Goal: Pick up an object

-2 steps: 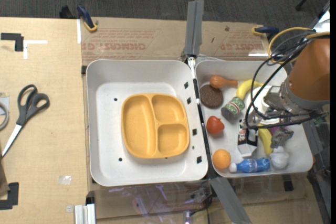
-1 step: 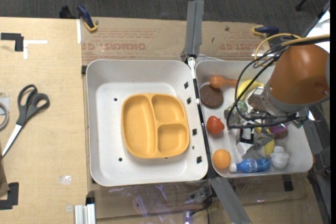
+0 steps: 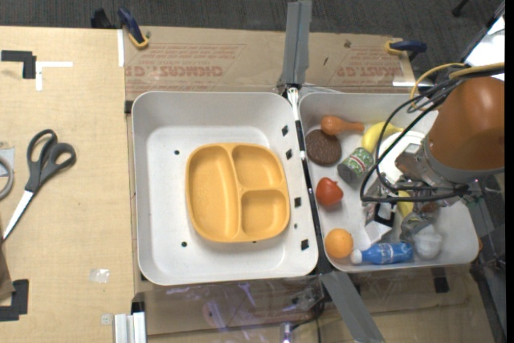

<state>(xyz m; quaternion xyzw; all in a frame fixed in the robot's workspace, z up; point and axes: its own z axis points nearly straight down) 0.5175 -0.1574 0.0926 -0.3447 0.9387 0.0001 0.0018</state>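
The right bin [image 3: 317,102] holds several small objects: a brown chicken drumstick [image 3: 340,125], a dark brown round patty [image 3: 324,147], a green-labelled can [image 3: 356,165], a red tomato-like piece [image 3: 329,192], an orange ball [image 3: 339,243], a blue-capped bottle lying on its side [image 3: 385,254] and a yellow piece [image 3: 371,136]. My arm comes in from the right with its orange band [image 3: 474,123] over the bin's right half. The gripper [image 3: 393,214] points down into the bin among cables, just above the bottle; its lower end is hard to make out.
The left bin [image 3: 152,173] holds a yellow three-compartment plate [image 3: 238,192]. Black-handled scissors [image 3: 40,165] lie on the wooden bench at far left. A grey divider post [image 3: 297,44] stands behind the bins. Blue clamps [image 3: 132,26] hold the cardboard at the back.
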